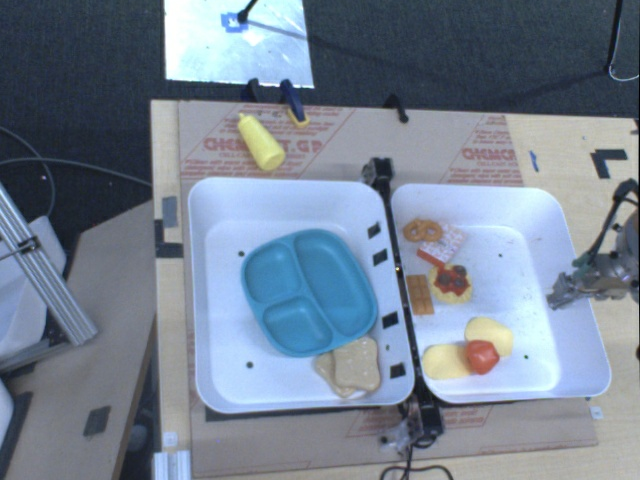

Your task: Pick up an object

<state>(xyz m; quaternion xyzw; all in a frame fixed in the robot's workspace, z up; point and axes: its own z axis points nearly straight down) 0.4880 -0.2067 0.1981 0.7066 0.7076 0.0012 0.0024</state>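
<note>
The gripper [566, 290] hangs over the right rim of the right bin [575, 228]; whether it is released or clenched cannot be told, and nothing shows in its grasp. Well to its left lie a red tomato [481, 356] touching two yellow pieces [447, 361], a cracker [420, 294] with its long axis running up-down, a pretzel [422, 230] and a small tart [452, 283]. The left bin [215, 268] holds a blue divided plate [308, 290] and a bread slice [349, 367] tucked partly under it. A yellow bottle [260, 142] lies on the bench, cap pointing up-left. The arm is cut off at the frame's edge.
</note>
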